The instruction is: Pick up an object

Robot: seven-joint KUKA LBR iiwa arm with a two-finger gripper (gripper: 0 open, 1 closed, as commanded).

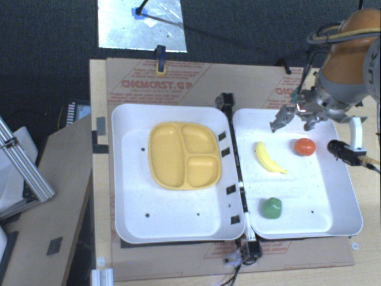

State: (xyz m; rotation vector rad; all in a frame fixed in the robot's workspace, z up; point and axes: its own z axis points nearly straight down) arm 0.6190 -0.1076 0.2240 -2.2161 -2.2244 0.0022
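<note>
Camera view, arm: reaching in from the right, gripper [296, 119] hanging over the far part of the right bin [339, 219].
Camera view, fingers: spread apart, nothing between them.
Camera view, candidates: banana [269, 159] mid-bin; red ball [305, 146] just right of it; green ball [271, 208] nearer the front edge.
Camera view, left bin [128, 219]: yellow divided plate [184, 156] inside, well apart from the gripper.
Step in hand: judged an approach, no contact yet.
Advice: centre over one item before descending; for the banana, close across its narrow width.
Banana axis: long axis diagonal, far-left end to near-right end, lying flat.
Risk: round balls likely to roll from an off-centre pinch.
</note>
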